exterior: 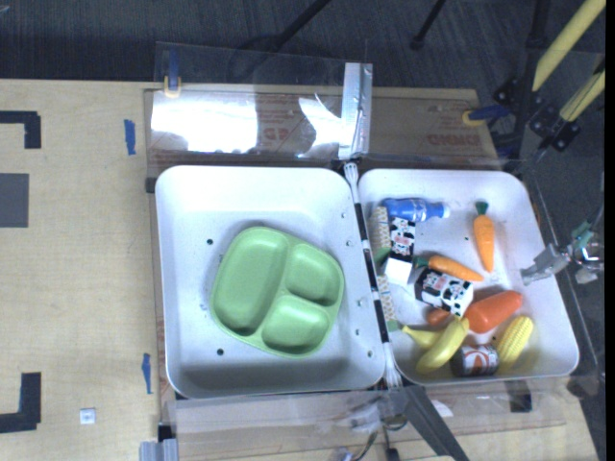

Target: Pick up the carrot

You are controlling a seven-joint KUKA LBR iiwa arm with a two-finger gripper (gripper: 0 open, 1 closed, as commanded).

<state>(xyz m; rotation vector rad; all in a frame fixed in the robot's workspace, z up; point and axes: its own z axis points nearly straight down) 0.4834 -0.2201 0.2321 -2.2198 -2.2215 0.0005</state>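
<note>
Lying free: carrot (485,239) | beside blue bottle (413,209) | end effector (562,257) state unclear, near bin rim (548,229)

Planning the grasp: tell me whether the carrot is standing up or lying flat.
Lying flat. The carrot rests lengthwise on the right bin's floor, green top toward the far wall, apart from the other items.

- Bright, even light across both bins, soft shadows only.
- Far left of the gripper (562,257), up and away, hard white glare burns on the clear panel (255,118).
- The gripper itself looks soft, slightly blurred at the frame's edge.
- Floor above it falls dim and grainy.
- Left bin (183,200) shows gentle sheen.
</note>
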